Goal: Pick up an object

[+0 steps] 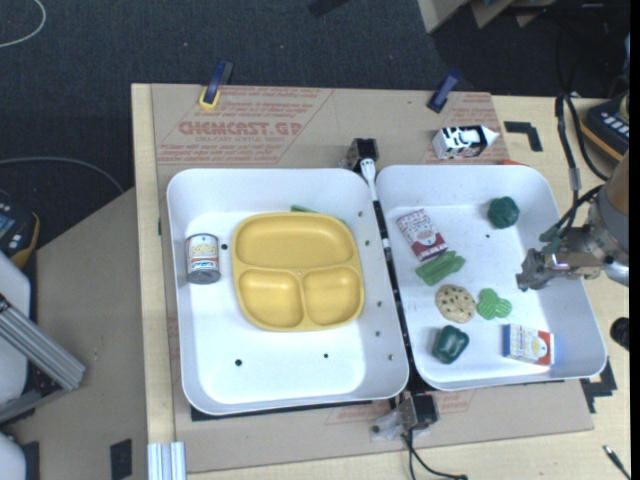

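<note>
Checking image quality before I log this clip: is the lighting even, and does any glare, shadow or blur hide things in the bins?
Camera view: light is even and soft; the white bins show only faint shadows and no harsh glare. The yellow tray, can and cookie read clearly. The gripper at the right bin's edge is soft and small, so its fingers are hard to make out.

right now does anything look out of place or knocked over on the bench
One thing: a small black-and-white carton sits on the cardboard behind the right bin, outside both bins. A green item is mostly hidden behind the yellow divided plate. Nothing looks spilled.
</note>
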Available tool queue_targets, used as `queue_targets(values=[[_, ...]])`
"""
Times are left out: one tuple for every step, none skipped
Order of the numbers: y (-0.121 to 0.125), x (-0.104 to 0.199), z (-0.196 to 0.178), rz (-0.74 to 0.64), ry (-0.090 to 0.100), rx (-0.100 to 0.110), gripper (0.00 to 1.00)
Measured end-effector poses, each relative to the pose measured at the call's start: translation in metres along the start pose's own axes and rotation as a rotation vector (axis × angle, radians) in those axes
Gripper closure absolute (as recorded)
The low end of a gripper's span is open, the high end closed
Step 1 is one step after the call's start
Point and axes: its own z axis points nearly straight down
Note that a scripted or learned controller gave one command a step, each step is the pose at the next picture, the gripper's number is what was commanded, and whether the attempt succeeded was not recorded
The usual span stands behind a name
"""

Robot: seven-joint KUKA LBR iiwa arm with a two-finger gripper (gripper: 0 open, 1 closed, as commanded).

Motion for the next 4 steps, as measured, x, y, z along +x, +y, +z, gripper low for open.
queue_targets(values=[[0.013,0.061,0.006,-0.001,0.0,0.003,1.0],[0.014,0.106,0.022,0.002,0.0,0.005,1.0],[0.009,0.112,0.016,0.004,-0.001,0.003,1.0],[0.009,0.111,0.018,0.006,-0.001,0.005,1.0]])
